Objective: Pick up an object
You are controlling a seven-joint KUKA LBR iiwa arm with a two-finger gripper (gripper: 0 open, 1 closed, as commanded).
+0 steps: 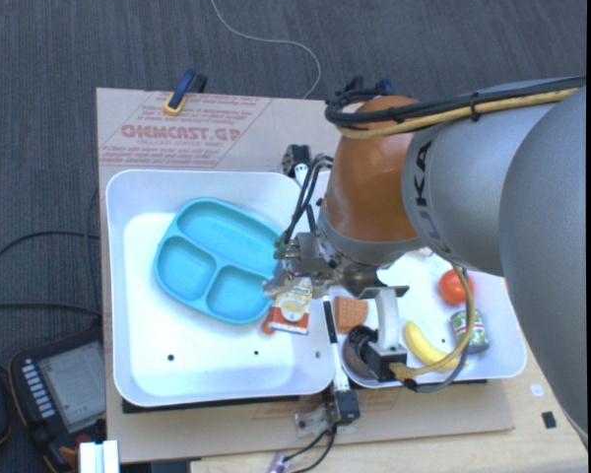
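Gripper low at left bin's right edge, over packet beside tray; jaw state unclear; risk: fingers probably skid off flat packet or snag tray rim.

- My arm fills the right and upper right of the frame, grey, with the orange band at centre.
- My gripper sits at the frame's centre, low over the right edge of the left bin.
- A small orange-and-white packet lies just below my gripper, at the left bin's right side; I cannot tell whether I touch it.
- A blue divided plate lies tilted in the left bin, left of my gripper.
- In the right bin, lower right of the frame, lie a banana, a red tomato-like ball and an orange cracker-like square.
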